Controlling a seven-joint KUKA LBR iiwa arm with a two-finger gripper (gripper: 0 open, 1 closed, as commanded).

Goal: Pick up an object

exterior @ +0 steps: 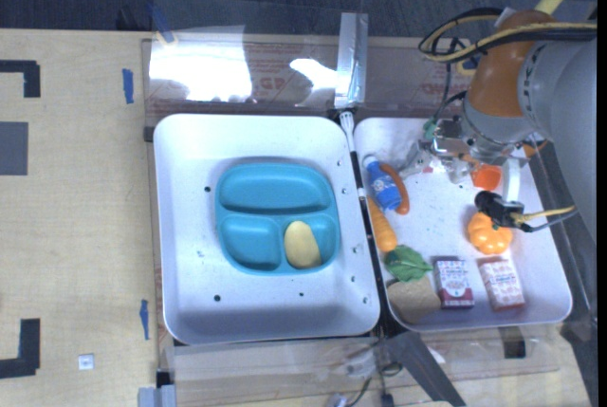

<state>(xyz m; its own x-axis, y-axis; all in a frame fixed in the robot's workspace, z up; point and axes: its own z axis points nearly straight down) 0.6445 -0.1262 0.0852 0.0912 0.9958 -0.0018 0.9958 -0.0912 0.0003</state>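
Two small red-and-white cartons sit along the near edge of the right bin, one darker and one paler, side by side but apart. Left of them lie one leafy green piece, one carrot, and one blue can with a red-orange item touching it. One orange round fruit sits right of centre. The left bin holds one blue divided tray with one yellow potato-like object in its lower right compartment. The arm bends in from the right, wrist pointing down over the far part of the right bin; the gripper hangs there, and whether it is spread or closed I cannot tell.
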